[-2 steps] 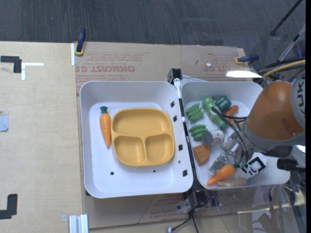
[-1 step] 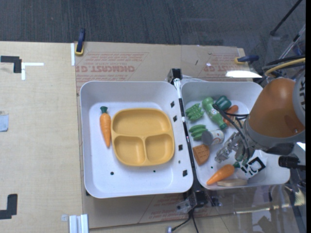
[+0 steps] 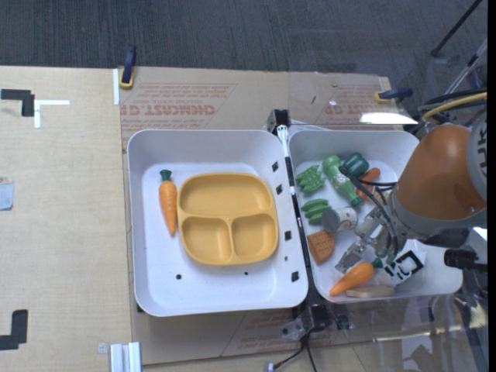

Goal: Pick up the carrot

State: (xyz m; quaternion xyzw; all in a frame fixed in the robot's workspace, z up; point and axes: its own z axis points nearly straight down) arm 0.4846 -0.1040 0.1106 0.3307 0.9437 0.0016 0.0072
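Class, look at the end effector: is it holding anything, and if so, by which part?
It cannot be told. The end effector sits low in the right bin, just above a carrot, but no object shows between its fingers.

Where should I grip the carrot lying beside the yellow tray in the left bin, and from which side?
Take the carrot across its thick upper half, just below the green top, coming straight down from above. It lies flat on the left bin floor, lengthwise along the yellow tray, tapering toward the near end. Probably close the fingers across its width, though the tray rim leaves little room on that side.

A pale wooden bench (image 3: 54,231) with a cardboard sheet (image 3: 194,103) stands on dark grey carpet (image 3: 232,18).
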